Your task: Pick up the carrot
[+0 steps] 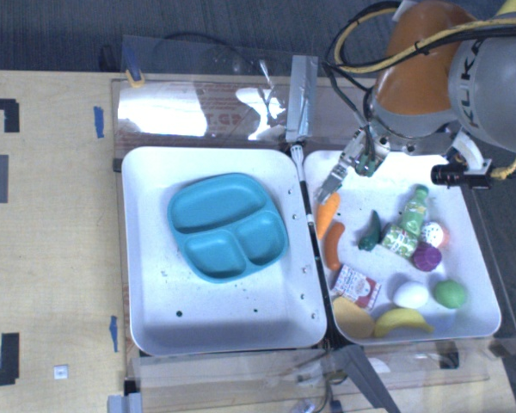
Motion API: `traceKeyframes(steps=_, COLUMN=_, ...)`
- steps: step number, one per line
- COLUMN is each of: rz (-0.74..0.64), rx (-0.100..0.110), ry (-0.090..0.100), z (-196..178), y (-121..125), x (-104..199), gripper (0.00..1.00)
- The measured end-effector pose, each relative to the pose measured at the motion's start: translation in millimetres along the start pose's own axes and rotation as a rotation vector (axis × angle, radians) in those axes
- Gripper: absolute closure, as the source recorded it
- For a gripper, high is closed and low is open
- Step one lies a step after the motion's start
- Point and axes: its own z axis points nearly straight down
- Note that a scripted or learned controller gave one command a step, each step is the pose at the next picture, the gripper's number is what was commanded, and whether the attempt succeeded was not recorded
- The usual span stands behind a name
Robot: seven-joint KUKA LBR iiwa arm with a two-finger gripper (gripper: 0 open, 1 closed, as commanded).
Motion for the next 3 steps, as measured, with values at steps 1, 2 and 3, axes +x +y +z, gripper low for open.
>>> traceKeyframes(steps=1, rz=-0.137, rx=0.012, ry=0.012, z=57, y=-72, x=-18, gripper=0.00)
traceKeyframes(steps=2, rz=-0.170, rx=0.003, ry=0.004, z=3, y=-18, x=23, gripper=0.00)
traceKeyframes(steps=3, rz=0.024, rx=0.014, ry=0.013, z=78, y=-67, x=-28, gripper=0.00)
